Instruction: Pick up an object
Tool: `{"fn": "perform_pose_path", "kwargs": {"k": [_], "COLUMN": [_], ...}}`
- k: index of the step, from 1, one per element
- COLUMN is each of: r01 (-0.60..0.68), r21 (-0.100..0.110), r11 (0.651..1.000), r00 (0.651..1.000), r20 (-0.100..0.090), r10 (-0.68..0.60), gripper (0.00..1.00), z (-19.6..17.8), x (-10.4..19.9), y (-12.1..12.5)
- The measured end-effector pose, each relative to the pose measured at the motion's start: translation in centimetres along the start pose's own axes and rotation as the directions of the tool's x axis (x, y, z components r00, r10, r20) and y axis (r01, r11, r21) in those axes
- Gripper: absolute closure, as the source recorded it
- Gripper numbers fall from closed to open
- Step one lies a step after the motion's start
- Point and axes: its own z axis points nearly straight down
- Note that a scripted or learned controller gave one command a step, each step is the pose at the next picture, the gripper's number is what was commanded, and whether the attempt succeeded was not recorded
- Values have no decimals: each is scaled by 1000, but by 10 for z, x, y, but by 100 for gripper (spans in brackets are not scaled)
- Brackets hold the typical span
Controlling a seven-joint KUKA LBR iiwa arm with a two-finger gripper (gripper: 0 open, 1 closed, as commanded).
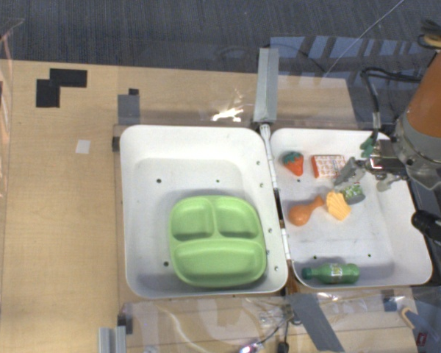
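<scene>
In the right bin [397, 263] lie a red strawberry-like toy [293, 162], a red and white box [328, 166], an orange gourd-shaped toy [304, 212], a yellow toy [339, 207] and a green bottle [331, 273]. My gripper [350, 184] hangs over the bin's middle, just above and right of the yellow toy and beside the box. Its fingers stand apart, open, with nothing between them. The arm's orange band [434, 101] rises at the right.
The left bin [140, 197] holds a green divided plate [217, 240]. A metal bar [267, 87] runs up from the seam between the bins. Cables [375, 79] hang behind the right bin.
</scene>
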Motion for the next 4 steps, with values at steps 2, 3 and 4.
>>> {"fn": "perform_pose_path", "kwargs": {"k": [2,3,4], "r01": [292,293,116], "r21": [-10,-16,-3], "r11": [956,956,993], "r00": [956,956,993], "r20": [2,0,0], "r10": [-292,-293,-116], "gripper": [0,100,100], "z": [192,182,97], "x": [-37,-35,12], "y": [76,79,148]}}
